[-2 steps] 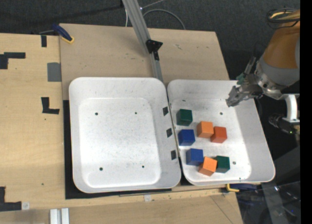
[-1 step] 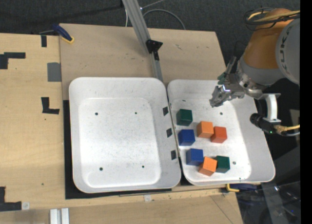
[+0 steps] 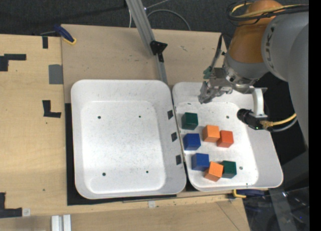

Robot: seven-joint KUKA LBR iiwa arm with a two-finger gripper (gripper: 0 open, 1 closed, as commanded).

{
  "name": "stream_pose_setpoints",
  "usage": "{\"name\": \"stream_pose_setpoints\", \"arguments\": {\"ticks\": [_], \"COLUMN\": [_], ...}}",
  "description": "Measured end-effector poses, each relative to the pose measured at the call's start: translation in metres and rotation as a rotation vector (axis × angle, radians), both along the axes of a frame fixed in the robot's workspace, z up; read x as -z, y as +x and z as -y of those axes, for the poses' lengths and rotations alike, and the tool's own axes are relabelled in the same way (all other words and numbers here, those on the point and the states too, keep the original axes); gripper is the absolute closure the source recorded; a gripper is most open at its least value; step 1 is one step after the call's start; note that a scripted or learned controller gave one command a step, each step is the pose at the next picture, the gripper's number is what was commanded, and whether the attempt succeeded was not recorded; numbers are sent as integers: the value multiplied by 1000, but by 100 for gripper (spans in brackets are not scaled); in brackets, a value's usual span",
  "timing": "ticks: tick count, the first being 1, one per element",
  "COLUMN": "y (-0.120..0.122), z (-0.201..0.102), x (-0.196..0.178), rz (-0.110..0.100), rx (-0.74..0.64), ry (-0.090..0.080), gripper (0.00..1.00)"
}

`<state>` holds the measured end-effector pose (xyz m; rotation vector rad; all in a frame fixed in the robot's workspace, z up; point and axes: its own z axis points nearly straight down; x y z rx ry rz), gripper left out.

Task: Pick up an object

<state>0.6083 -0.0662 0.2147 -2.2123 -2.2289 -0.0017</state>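
rt bin (image 3: 261, 172): 2 green, 2 blue, 3 orange blocks.

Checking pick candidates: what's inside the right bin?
The right bin holds seven blocks: two green, two blue, three orange. The end effector hangs over its far edge, hiding the floor beneath.
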Motion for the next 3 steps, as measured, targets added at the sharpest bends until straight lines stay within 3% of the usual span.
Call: {"name": "stream_pose_setpoints", "arguments": {"ticks": [1,3], "y": [-2,20], "z": [-49,-162], "x": [-8,-28], "rz": [-1,0], "rx": [1,0], "ry": [0,0], "gripper": [100,100]}}
